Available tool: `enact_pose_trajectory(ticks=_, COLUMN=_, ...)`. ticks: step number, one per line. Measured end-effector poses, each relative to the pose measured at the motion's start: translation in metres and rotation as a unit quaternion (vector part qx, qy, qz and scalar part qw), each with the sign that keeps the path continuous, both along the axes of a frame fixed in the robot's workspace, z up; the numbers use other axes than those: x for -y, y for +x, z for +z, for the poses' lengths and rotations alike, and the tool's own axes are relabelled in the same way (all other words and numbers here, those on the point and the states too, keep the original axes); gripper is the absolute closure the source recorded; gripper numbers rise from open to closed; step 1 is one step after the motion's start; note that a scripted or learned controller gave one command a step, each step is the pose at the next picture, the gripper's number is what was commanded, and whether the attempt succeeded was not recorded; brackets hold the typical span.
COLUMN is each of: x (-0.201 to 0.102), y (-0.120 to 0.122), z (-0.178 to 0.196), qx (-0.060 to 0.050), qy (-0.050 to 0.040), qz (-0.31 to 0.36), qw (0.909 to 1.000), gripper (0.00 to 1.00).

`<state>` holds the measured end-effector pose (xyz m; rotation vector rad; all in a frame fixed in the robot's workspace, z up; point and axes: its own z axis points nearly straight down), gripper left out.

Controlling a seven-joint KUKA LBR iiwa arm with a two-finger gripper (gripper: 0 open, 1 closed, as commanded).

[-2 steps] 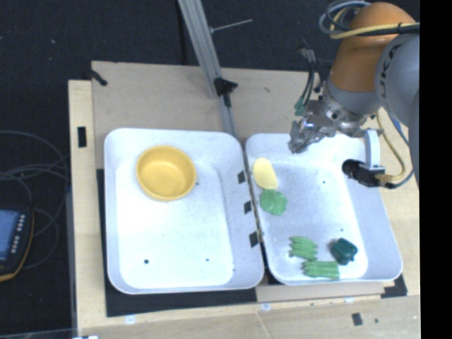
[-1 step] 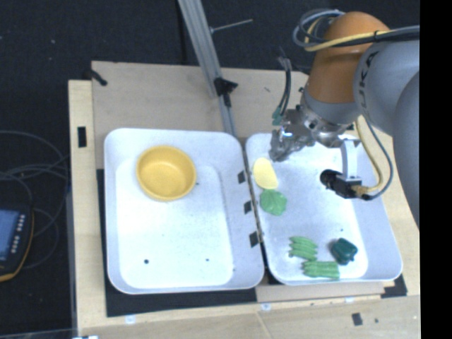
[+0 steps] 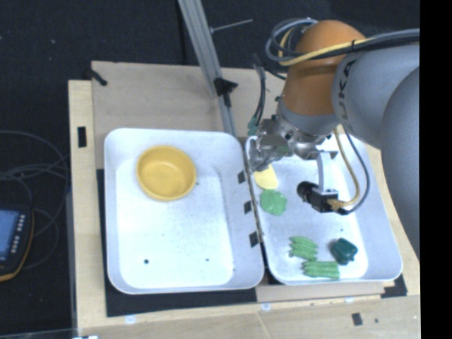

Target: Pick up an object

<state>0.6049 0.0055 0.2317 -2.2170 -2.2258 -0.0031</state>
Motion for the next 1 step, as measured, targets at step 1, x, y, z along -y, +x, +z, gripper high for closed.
enact_pose_trajectory(ticks=1, x=-0.0523, y=-0.0069, z=-0.0020, qx=0.000, qy=-0.0001, qz=0.000, qw=1.0000, gripper=1.00)
